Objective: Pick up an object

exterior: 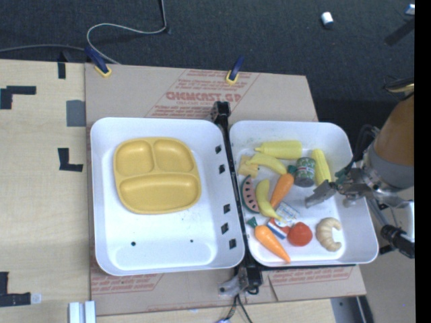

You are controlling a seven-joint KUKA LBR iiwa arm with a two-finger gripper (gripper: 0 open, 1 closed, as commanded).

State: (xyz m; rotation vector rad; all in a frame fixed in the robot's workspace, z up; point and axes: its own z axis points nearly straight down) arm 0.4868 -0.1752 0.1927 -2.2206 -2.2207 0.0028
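The right bin [360,244] holds several toy foods: a corn cob [281,148], a green can [305,171], an orange carrot [281,189], a second carrot [272,241], a red tomato [300,234], a croissant [329,234], a watermelon slice [250,195] and yellow bananas [259,164]. My gripper [318,197] reaches in from the right and hovers over the bin's right half. It is just right of the upper carrot, below the can and above the croissant. Nothing shows held in it.
The left bin [108,247] holds a yellow divided plate [158,174] in its upper half. A black clip strip [226,180] runs between the bins. Both bins rest on a cardboard sheet [202,93], and a cable [128,29] lies behind it.
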